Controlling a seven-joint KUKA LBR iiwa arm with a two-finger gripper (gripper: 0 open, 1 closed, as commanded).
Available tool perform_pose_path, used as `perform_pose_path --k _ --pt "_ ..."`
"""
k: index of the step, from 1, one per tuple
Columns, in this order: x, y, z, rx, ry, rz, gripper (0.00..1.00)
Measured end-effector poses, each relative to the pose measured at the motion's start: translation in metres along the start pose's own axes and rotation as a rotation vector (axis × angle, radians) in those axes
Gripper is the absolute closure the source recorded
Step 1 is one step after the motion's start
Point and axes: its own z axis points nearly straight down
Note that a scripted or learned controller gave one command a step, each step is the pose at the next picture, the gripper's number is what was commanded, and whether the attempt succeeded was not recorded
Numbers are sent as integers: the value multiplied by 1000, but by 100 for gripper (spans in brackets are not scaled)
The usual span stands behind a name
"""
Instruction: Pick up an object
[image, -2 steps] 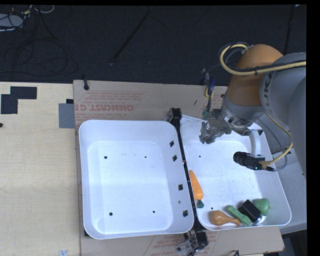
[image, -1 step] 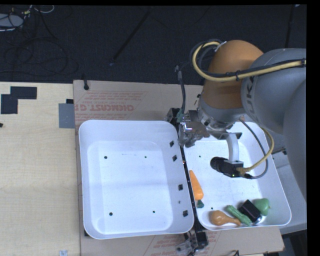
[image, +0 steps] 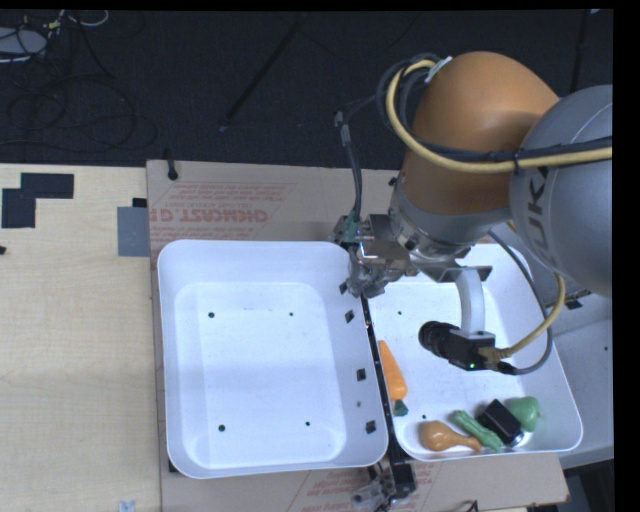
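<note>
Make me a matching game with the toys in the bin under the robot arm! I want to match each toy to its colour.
Things:
1. Long carrot-shaped toy beside the bin divider
2. Pear-shaped toy at the bin's near edge
3. Small box-shaped block near the bin's near right corner
4. Rounded lumpy toy at the far right

Colours:
A. Black
B. Green
C. Orange
D. Tan

Pairs: 1-C, 2-D, 3-A, 4-B

Grey KUKA arm (image: 570, 180), bulbous orange band (image: 480, 100) above wrist, yellow cable (image: 440, 150) looped round it — black lettering
</note>
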Motion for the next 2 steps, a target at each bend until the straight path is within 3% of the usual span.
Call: perform_pose_path --k 1,2 --pt "-5 -62 -123 -5 0 5 100" --pt "-17 -60 -215 -2 -3 3 100"
